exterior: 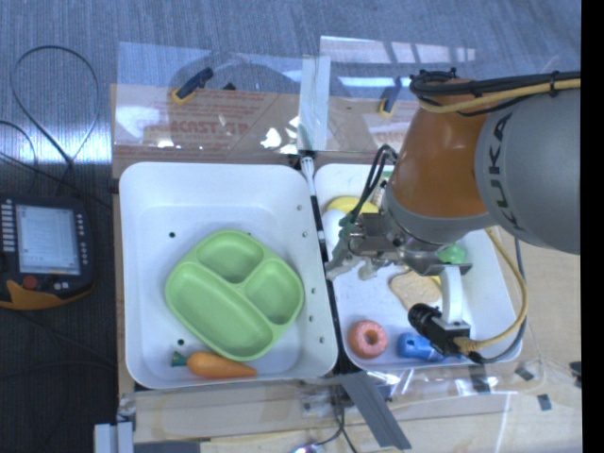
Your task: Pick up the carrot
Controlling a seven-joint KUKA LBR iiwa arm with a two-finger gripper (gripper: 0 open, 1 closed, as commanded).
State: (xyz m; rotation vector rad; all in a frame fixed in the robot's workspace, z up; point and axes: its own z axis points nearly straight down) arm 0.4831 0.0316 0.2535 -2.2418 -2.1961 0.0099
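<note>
Carrot [221,367] in left bin [142,253], pincer [363,258] over right bin [505,347]

You look down from one fixed camera above the bench, tilted at a slant. Both white bins sit mid-frame, the left bin [142,253] toward 9 o'clock, and the arm [491,168] enters from 3 o'clock.

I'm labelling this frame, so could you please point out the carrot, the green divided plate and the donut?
carrot [223,366]: camera view, middle of its orange body.
green divided plate [190,305]: camera view, its left rim.
donut [368,339]: camera view, its frosted top.
</note>
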